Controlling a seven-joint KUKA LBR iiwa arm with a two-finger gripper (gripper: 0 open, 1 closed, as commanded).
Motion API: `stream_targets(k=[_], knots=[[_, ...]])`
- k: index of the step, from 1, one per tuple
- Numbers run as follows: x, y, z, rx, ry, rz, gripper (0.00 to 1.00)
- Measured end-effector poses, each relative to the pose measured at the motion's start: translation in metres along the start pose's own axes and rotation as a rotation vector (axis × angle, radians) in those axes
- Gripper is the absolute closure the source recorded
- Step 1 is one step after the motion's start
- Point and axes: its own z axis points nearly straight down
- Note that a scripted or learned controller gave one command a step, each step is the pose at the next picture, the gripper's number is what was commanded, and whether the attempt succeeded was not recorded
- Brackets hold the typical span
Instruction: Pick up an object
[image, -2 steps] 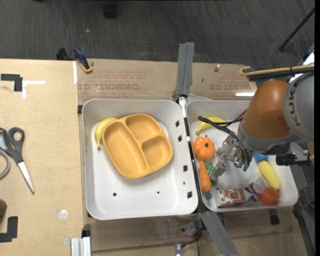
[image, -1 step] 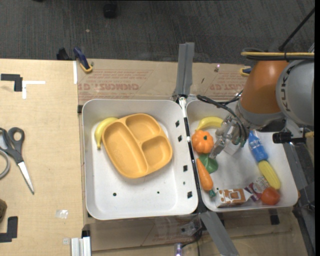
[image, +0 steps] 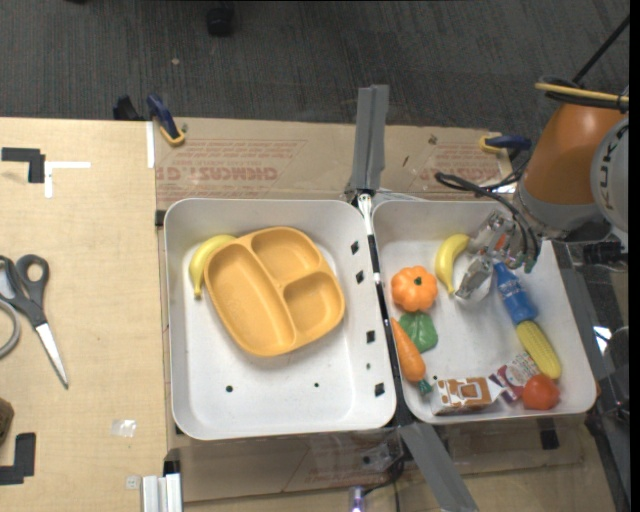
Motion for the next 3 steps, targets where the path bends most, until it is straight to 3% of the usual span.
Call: stream_targets(k=[1,2,3], knots=[[0.006,-0.028,0.001,-0.003,0.005,0.002,0.0],[0.005,-0.027,-0.007,-0.002,0.002,-0.001,1.0],[0.069,-0.018,-0.189,0.002,0.004,0.197,1.0]])
